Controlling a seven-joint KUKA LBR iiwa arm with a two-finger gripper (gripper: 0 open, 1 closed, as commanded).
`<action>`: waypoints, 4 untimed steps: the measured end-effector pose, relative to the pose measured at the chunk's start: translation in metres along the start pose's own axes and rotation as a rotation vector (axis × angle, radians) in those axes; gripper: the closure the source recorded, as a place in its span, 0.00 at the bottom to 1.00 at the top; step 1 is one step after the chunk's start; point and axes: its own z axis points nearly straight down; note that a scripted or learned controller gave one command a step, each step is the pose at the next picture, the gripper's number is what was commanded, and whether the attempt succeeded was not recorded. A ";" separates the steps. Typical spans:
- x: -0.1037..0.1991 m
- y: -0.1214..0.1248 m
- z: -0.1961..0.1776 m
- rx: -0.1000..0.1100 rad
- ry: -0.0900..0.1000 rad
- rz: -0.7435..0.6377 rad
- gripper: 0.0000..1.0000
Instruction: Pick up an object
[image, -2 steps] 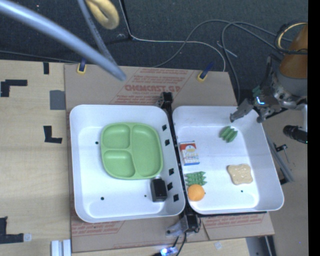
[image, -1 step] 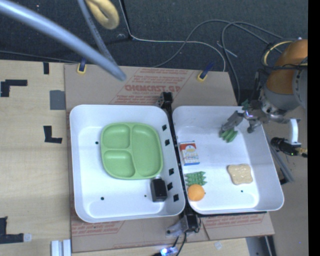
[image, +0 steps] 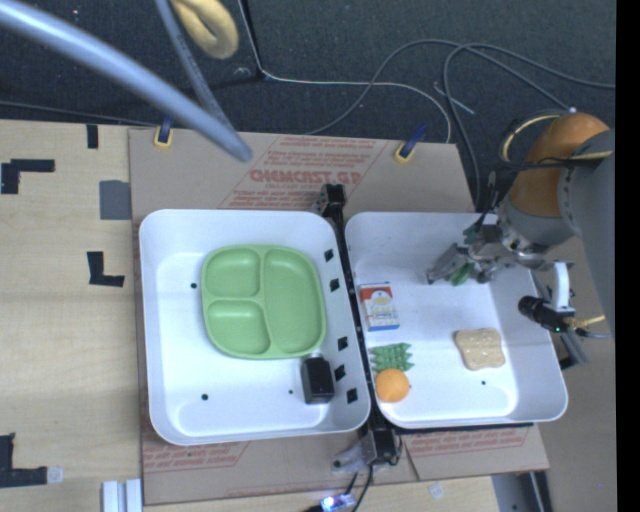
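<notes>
The left bin (image: 165, 330) is holding a green plate (image: 265, 302) and a black block (image: 317, 380); the right bin (image: 440, 400) is holding a small box (image: 379, 307), an orange (image: 392, 386) and a cracker (image: 480, 348). The gripper (image: 455, 268) is hanging above the right bin, its state impossible to tell.

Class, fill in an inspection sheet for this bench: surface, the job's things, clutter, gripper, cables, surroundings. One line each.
Surface: brown cardboard sheet under two shallow white bins, left bin and right bin, side by side.
Job's things: right bin holds a small red-and-white carton, a green leafy toy, a round orange toy fruit and a tan cracker-shaped piece.
Clutter: left bin holds a light green divided plastic plate and a small black block.
Gripper: two-finger gripper over the right bin's upper right part; nothing seen between it.
Cables: thin grey cables on the dark floor behind the bench.
Surroundings: wooden bench top with black tape marks.
</notes>
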 end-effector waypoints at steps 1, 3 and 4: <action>0.000 0.002 -0.014 -0.004 -0.001 -0.001 1.00; 0.005 -0.006 -0.112 -0.008 0.000 0.001 1.00; 0.002 -0.001 -0.175 -0.011 -0.002 0.001 1.00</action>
